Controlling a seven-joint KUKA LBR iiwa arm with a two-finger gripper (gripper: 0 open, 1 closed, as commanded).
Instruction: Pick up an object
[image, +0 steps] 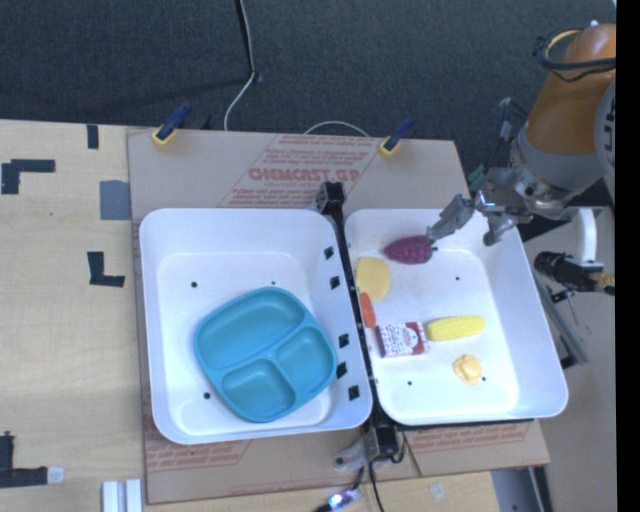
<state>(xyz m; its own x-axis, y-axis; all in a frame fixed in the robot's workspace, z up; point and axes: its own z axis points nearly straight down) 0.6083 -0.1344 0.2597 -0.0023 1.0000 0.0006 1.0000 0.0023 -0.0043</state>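
Now reaching: hand (468, 222) spread open at upper right of the right bin (520, 300), one finger tip beside the purple toy (408, 249). Next, probably: shift left, straddle it, close, lift.

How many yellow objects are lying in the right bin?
3. A pale yellow piece sits near the divider, a corn cob lies in the middle, and a small yellow item is toward the front. None seems hidden.

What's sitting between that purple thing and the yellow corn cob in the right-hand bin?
Nothing. In the camera view, only bare white bin floor separates the purple object from the corn cob. The red and white packet lies left of the cob, off that line.
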